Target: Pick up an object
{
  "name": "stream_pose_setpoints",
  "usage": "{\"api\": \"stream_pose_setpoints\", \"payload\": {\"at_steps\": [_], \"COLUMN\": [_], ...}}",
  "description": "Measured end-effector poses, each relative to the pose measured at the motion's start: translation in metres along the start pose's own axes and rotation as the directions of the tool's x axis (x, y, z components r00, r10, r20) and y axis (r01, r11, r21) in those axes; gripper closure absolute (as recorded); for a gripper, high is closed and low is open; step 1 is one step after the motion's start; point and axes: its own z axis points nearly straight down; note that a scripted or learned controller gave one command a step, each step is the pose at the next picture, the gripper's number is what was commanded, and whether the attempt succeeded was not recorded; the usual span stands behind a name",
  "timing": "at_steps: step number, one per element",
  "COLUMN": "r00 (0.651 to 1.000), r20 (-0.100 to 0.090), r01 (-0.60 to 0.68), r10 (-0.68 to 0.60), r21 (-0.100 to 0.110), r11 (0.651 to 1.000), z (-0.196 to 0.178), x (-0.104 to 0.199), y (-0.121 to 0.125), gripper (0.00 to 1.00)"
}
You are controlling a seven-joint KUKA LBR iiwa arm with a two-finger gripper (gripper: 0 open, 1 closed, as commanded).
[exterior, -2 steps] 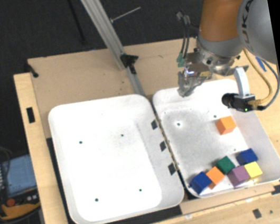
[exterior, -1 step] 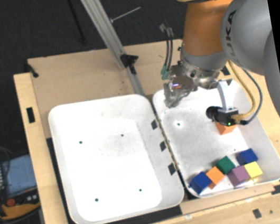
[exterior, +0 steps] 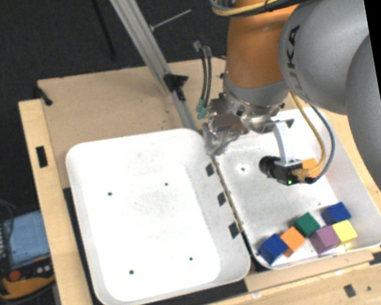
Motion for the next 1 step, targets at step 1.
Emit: {"api": "stream_pose_setpoints", "payload": {"at_steps": [1], "r00": [1.000], "r20": [0.001], "r01": [-0.001], "r10": [0.001], "r21": [0.002], "r11": [1.000], "z": [0.0136], "x": [0.0397], "y": [-0.0291], "gripper": [1.00]}}
